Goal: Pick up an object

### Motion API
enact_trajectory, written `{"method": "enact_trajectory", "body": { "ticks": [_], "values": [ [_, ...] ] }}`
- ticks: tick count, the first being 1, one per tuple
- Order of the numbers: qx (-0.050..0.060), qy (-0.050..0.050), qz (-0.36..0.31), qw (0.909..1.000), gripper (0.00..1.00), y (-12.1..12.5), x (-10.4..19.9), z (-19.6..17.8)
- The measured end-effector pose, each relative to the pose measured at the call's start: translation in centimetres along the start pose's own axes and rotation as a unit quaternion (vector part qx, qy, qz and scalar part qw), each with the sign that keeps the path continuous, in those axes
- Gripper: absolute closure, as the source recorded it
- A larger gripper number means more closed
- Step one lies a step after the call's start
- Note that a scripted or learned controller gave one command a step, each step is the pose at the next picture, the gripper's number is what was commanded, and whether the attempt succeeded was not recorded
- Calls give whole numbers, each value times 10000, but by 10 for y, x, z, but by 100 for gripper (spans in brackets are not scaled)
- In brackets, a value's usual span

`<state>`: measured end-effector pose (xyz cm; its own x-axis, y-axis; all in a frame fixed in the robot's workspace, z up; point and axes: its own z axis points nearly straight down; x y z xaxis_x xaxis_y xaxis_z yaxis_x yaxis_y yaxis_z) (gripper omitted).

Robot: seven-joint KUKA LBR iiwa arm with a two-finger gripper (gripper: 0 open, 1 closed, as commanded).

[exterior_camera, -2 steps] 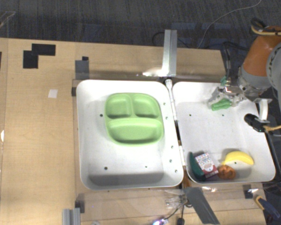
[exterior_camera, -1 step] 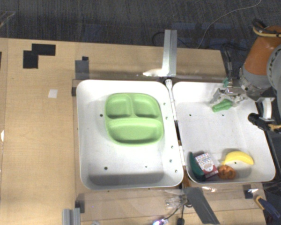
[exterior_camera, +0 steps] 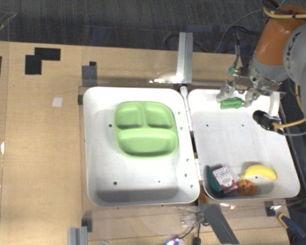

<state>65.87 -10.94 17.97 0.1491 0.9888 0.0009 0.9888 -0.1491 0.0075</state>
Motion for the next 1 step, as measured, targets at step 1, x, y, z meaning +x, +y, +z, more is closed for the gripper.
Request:
{"method": "enact_trajectory", "body": {
  "ticks": [1],
  "values": [
    [25, 2, 547, 9985, 100, -51, 56, -6]
  ]
}}
